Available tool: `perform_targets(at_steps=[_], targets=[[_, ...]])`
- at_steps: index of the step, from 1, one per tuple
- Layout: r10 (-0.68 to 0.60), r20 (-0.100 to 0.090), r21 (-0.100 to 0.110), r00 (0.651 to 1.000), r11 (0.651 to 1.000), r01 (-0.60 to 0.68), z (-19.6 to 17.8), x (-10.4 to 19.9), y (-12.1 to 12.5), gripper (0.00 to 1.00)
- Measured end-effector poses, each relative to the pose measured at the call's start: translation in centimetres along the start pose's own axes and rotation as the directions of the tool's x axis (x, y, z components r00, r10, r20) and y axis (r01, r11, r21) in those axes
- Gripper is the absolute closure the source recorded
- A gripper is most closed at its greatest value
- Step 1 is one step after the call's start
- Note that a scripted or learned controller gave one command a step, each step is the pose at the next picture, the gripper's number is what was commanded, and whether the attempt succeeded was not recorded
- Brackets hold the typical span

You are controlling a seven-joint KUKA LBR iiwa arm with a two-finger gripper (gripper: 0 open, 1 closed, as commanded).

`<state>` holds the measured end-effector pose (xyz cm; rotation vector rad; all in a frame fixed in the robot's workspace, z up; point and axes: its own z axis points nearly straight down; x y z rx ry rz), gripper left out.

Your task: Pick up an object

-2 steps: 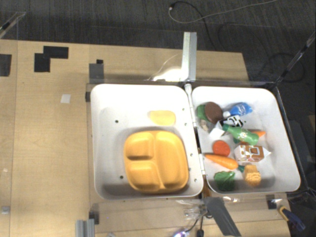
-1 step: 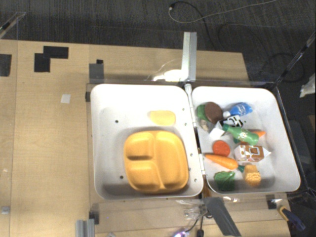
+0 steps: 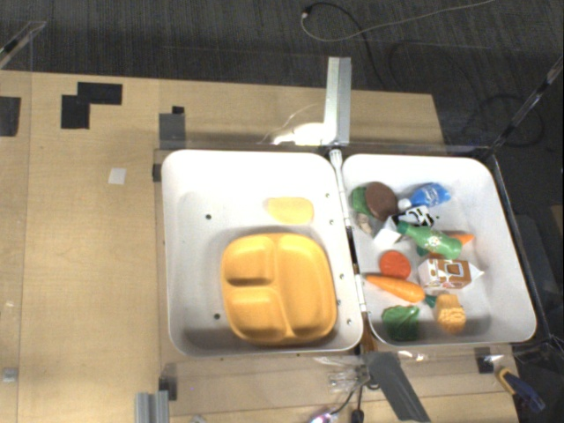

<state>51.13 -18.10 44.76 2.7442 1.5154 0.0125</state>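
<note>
The right bin (image 3: pixel 498 236) holds several toy foods: a brown round piece (image 3: pixel 382 199), a blue item (image 3: pixel 429 195), a black-and-white toy (image 3: pixel 419 217), a green vegetable (image 3: pixel 430 239), a red tomato (image 3: pixel 395 263), an orange carrot (image 3: pixel 395 286), a small carton (image 3: pixel 448 273), a green broccoli (image 3: pixel 402 322) and a tan piece (image 3: pixel 450 312). The left bin (image 3: pixel 189 236) holds a yellow divided tray (image 3: pixel 278 285) and a small pale yellow item (image 3: pixel 289 208) behind it.
A metal post (image 3: pixel 338 95) rises behind the seam between the bins. Cables (image 3: pixel 397 25) lie on the dark floor beyond the bench. Wooden bench surface (image 3: pixel 79 254) spreads to the left of the bins.
</note>
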Motion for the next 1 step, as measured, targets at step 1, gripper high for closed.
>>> perform_targets(at_steps=[1], targets=[[-0.007,-0.002,-0.005,1.000,1.000,0.007,-1.20,0.16,0.09,1.00]])
